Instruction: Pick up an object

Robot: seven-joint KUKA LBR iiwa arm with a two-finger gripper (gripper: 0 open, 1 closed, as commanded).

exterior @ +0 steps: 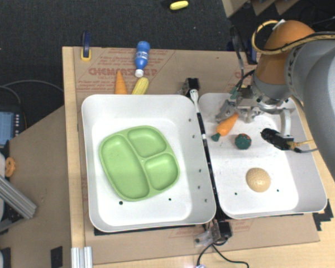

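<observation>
The tool (238, 111) hovers at the toy carrot (226, 125) in the right bin (301, 197); its grip cannot be told. Approach under way; next, closing squarely on it.

Two bins side by side on the desk (72, 149)
Divided plate (138, 161) in left bin (95, 113); toy carrot (227, 125), ball (243, 141) and bun (258, 179) in right bin (301, 197).
</observation>
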